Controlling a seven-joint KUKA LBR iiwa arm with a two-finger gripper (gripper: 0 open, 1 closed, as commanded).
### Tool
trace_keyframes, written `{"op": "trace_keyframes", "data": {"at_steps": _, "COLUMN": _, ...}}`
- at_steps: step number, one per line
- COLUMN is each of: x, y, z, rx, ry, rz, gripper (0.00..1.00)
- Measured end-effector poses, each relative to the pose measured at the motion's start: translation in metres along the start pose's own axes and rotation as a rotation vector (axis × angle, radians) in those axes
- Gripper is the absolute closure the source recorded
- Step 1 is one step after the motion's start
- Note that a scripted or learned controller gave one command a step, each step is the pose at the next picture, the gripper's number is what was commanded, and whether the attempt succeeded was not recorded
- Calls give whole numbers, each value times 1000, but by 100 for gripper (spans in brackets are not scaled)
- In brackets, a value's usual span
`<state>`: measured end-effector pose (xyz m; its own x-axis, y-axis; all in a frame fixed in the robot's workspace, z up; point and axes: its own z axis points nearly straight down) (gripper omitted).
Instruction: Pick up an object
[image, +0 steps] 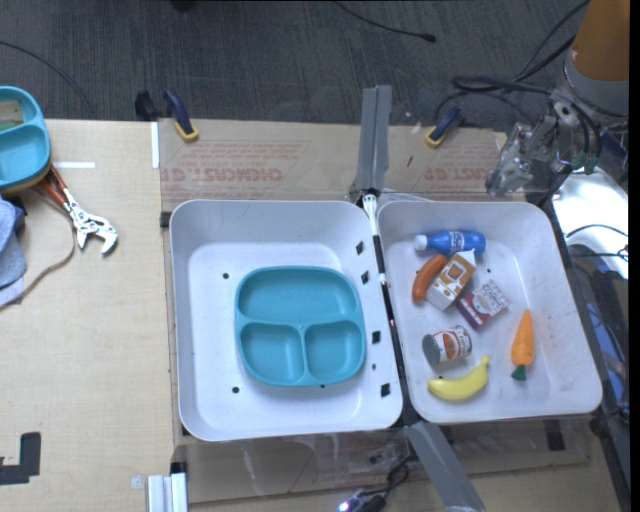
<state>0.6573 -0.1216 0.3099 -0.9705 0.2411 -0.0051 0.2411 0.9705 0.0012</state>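
- The claw (528, 150) hung above the desk (100, 330) just beyond the far rim of the right bin (570, 300); I cannot tell whether it was apart or together, and nothing showed in it.
- Every candidate lay in the right bin, none yet lifted. I took the carrot (522, 340) as the likeliest pick: it lay alone toward the bin's right wall, apart from the rest.
- The carrot looked like a light, stiff plastic toy, smooth and tapered, so probably slippery; a hold across its thick middle seemed safest.
- Left of the carrot lay a small packet (487, 300), and left of that a carton (452, 280) touching an orange sausage-like piece (428, 277); crowded, so harder to take cleanly.
- A bottle (452, 242) lay on its side beyond the carton; round, likely to roll.
- A can (447, 346) lay left of the carrot and a banana (460, 382) just nearer than the can.
- Labels on the carton, packet and can were too small to read.
- Well left of the carrot, mirrored print on cardboard behind the left bin (200, 300) seemed to read "CHEMCAST GP".
- A teal tray (300, 325) sat in the left bin.
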Motion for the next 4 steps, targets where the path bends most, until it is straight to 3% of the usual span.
{"op": "trace_keyframes", "data": {"at_steps": 1, "x": 23, "y": -6, "z": 14, "rx": 4, "ry": 4, "rz": 635, "gripper": 100}}
{"op": "trace_keyframes", "data": {"at_steps": 2, "x": 40, "y": -24, "z": 23, "rx": 0, "ry": 2, "rz": -222, "gripper": 100}}
{"op": "trace_keyframes", "data": {"at_steps": 3, "x": 18, "y": -56, "z": 22, "rx": -3, "ry": 0, "rz": -1114, "gripper": 100}}
{"op": "trace_keyframes", "data": {"at_steps": 4, "x": 39, "y": -48, "z": 41, "rx": -8, "ry": -1, "rz": -2016, "gripper": 100}}
